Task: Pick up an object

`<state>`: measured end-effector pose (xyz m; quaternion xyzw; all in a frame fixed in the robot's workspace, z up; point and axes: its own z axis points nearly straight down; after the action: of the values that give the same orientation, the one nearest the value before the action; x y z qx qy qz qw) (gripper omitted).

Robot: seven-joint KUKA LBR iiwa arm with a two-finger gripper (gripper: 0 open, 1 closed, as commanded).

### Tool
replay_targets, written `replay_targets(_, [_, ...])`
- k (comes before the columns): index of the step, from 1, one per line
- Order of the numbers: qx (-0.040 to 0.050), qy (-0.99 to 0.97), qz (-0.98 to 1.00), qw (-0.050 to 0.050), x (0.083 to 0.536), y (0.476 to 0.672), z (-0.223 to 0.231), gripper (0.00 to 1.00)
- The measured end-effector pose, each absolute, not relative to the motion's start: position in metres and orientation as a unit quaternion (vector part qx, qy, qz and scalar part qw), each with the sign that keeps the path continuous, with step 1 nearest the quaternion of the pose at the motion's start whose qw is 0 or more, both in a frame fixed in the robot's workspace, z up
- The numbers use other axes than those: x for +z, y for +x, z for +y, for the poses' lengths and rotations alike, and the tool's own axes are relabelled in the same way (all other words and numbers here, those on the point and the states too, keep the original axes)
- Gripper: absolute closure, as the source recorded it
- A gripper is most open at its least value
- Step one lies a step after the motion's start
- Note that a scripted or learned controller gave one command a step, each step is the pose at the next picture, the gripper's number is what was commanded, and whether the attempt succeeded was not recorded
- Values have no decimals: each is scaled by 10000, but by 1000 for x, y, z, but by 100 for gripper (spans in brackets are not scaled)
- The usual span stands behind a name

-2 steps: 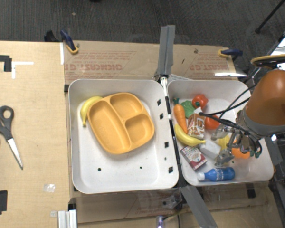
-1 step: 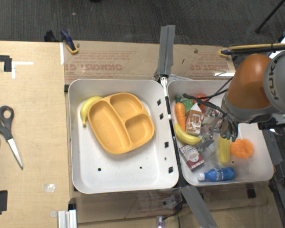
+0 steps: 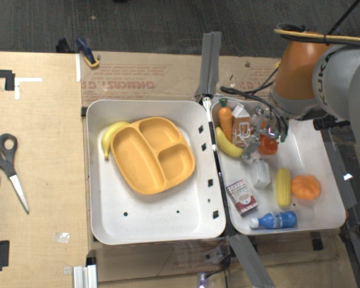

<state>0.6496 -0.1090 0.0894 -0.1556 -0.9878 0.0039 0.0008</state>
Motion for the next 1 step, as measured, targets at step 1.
replay_targets(1, [37,-2843,-9587,-3,89,626,-99,0])
